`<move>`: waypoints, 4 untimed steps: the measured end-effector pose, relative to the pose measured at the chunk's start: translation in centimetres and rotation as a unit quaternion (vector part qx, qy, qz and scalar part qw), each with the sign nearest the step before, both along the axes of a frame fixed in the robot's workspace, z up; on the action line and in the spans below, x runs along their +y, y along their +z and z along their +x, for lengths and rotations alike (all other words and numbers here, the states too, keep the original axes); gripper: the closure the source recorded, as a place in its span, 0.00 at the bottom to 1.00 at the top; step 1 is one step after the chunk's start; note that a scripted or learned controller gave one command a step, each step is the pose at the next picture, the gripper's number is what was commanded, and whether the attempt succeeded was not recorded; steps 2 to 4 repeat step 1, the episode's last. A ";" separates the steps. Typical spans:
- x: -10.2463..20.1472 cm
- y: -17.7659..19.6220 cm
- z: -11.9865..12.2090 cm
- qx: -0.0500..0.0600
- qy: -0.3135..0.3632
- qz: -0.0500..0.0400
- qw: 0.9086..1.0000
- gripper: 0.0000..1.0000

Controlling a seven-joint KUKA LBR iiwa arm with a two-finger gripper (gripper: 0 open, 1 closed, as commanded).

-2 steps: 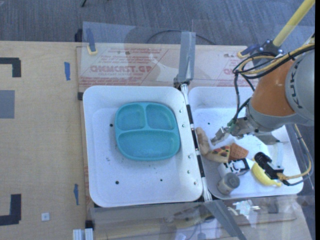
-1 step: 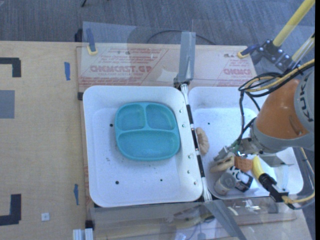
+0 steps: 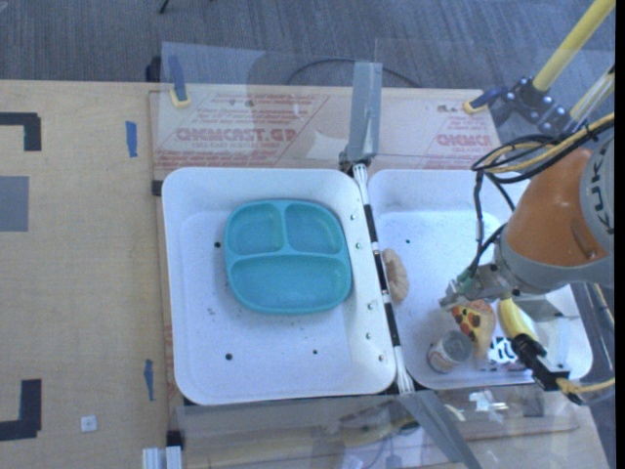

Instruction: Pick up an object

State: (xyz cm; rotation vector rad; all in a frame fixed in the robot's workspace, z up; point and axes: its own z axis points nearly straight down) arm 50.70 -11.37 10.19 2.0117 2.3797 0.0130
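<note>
**Gripper low over the toy pile in the right bin**

While the gripper (image 3: 467, 291) sits low in the right bin (image 3: 430, 213), its tip is tangled in cables and shadow, so whether it is apart or closed cannot be told — nothing is plainly seen held. Just beneath and beside it lies a pizza-slice toy (image 3: 476, 320), touching or nearly touching the tip; a yellow banana-like piece (image 3: 512, 319) lies just to its right, and a small grey cup (image 3: 450, 352) sits near the bin's front wall. A tan bread-like lump (image 3: 396, 274) rests apart from these, against the divider side. The left bin (image 3: 195, 360) carries a teal divided plate (image 3: 288, 256), well away from the arm (image 3: 552, 223).

By my reading, this is the reach-and-grasp step — descent done or nearly so. Next calls for closing squarely on one item, likely the pizza slice, without nudging its neighbours, then lifting straight up.
</note>
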 end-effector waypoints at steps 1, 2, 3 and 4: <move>6.3 8.2 3.0 0.012 -0.125 0.006 0.992 1.00; 6.3 8.2 3.0 0.012 -0.125 0.006 0.992 1.00; 6.3 8.2 3.0 0.012 -0.125 0.006 0.992 1.00; 6.3 8.2 3.0 0.012 -0.125 0.006 0.992 1.00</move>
